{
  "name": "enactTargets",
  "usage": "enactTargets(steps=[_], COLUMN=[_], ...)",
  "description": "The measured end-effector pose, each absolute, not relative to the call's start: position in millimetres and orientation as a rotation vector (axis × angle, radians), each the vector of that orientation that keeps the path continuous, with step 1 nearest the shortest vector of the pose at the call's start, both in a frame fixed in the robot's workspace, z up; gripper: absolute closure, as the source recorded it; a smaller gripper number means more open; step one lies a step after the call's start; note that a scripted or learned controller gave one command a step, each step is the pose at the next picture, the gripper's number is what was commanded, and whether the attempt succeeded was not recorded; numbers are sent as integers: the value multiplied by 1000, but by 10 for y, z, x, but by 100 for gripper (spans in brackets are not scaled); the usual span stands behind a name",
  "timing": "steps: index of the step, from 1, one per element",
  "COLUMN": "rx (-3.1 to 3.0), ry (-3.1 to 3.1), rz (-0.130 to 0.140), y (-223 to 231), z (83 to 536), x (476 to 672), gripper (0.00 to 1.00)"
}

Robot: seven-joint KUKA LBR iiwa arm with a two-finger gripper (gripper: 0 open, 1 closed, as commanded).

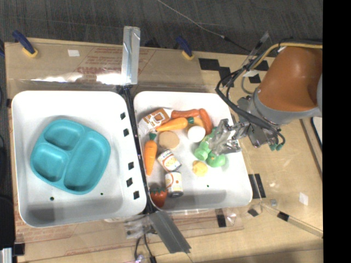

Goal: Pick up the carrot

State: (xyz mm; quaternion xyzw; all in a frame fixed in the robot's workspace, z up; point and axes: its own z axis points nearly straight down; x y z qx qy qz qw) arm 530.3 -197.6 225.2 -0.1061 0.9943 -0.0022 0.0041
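A small orange carrot (149, 156) with a green top lies lengthwise near the left wall of the right bin (236, 174). A second, larger orange carrot-shaped piece (172, 125) lies slantwise at the back of the same bin. My gripper (223, 139) hangs over the right side of this bin, just above a cluster of green toy food (208, 152). It is well to the right of both orange pieces, and nothing orange is at its tip.
Packed around the carrots are a red-orange sausage (191, 114), a white round piece (196, 133), a brown disc (169, 140), two small cans (173, 183), a yellow fruit (200, 169) and a red piece (158, 197). The left bin holds a teal divided plate (70, 155).
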Motion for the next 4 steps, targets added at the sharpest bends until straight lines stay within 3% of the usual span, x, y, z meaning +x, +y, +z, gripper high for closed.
enactTargets(steps=[1,2,3,4], rx=[-587,-998,-511,-957], ry=[3089,2976,3093,2995], rz=[3,-1,-6,5], y=[-2087,-2000,-1906,-2093], z=[1514,1344,2197,1221], x=[5323,5571,5498,5174], gripper=[100,100,100,100])
